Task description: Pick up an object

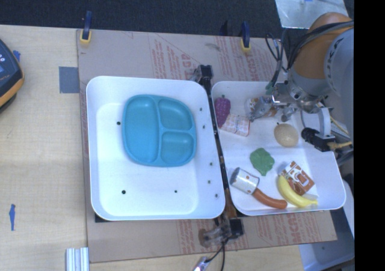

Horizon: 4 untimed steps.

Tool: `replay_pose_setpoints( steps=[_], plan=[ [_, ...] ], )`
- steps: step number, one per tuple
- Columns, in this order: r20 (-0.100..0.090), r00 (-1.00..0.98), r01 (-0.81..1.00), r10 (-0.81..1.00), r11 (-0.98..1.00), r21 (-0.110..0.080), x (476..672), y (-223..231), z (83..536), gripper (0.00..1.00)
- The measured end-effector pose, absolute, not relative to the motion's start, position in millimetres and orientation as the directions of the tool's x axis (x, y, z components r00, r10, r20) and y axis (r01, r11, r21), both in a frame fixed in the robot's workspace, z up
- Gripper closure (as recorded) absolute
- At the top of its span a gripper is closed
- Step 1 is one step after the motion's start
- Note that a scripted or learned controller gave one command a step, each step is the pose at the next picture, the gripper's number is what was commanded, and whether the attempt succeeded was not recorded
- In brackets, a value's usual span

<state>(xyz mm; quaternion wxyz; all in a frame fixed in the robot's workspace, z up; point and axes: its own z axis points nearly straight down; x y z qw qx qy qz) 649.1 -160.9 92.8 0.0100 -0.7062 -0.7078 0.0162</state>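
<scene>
Hovering low in the right bin (237, 200) — gripper (264, 106) by the back wall | grip: cannot tell, nothing visibly held | nearest target: beige egg (287, 135) just beside | advice — centre squarely before closing.

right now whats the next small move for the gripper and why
Probably a short drop onto the nearest item: the gripper hovers at the right bin's far end, beside the beige egg-like object, with nothing visibly held.
</scene>
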Motion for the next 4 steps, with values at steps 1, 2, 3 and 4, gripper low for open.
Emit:
replay_pose_setpoints(
  steps=[1,2,3,4],
  plan=[
    [-0.001,-0.003,1.0,1.0,0.003,-0.002,656.3,-213,141,0.0],
    [-0.004,-0.004,1.0,1.0,0.004,0.004,569.5,-167,96,0.0],
    [-0.01,-0.005,1.0,1.0,0.005,0.007,570.4,-170,107,1.0],
    [-0.01,-0.006,1.0,1.0,0.006,0.008,570.7,-169,107,0.0]
  ],
)
